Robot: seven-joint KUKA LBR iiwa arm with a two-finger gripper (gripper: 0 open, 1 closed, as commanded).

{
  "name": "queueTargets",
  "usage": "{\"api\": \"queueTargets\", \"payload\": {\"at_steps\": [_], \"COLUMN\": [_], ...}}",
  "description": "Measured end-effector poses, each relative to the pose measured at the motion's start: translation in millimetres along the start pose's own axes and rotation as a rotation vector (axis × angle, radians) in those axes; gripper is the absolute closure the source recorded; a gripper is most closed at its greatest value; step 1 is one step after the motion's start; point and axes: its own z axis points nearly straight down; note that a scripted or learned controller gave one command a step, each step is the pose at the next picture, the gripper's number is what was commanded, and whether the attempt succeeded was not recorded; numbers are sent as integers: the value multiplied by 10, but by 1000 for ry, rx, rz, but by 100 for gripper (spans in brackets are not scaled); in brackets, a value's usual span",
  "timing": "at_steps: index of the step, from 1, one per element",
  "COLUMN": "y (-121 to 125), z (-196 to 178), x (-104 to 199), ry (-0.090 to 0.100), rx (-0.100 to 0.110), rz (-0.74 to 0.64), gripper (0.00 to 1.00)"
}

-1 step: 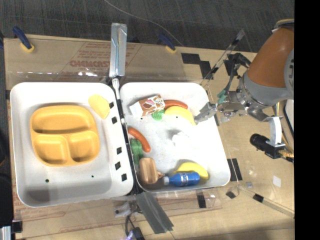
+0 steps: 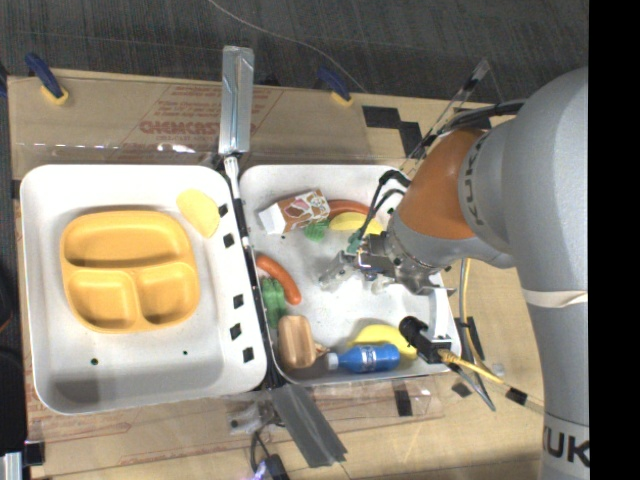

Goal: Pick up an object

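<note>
The arm (image 2: 520, 188) reaches in from the right of the frame, and its gripper (image 2: 345, 266) hangs low over the middle of the right bin (image 2: 300, 180). Its fingers look slightly apart with nothing between them, though they are small and blurred. Around it lie a carton (image 2: 303, 208) at upper left, a sausage (image 2: 280, 278) to the left, a bread piece (image 2: 295, 340) at lower left, and a blue bottle (image 2: 368, 358) beside a banana (image 2: 385, 337) below. The left bin (image 2: 40, 298) holds a yellow tray (image 2: 128, 268).
</note>
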Motion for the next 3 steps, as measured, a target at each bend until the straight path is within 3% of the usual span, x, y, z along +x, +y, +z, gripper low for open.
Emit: {"api": "queueTargets", "payload": {"at_steps": [1, 2, 3], "y": [79, 78, -27], "z": [149, 53, -565], "x": [680, 678, 322], "ry": [1, 1, -7], "rx": [-7, -5, -15], "rz": [171, 169, -493], "gripper": [0, 100, 100]}}
